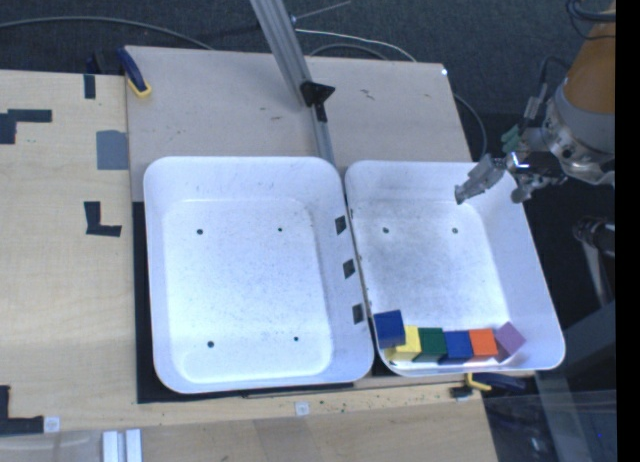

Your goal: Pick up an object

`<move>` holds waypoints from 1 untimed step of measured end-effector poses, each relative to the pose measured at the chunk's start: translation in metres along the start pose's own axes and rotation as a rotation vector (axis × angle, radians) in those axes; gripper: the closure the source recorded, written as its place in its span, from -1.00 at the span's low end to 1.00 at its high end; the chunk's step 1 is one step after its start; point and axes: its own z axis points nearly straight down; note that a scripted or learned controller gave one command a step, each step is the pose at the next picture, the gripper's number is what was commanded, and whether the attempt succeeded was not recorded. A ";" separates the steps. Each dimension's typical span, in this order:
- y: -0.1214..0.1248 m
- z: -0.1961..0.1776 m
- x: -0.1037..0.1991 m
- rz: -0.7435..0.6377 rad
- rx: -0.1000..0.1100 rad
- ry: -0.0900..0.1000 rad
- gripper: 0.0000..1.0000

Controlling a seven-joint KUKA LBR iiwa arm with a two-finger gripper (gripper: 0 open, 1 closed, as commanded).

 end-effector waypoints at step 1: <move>0.082 -0.051 0.040 -0.004 -0.001 0.000 -1.00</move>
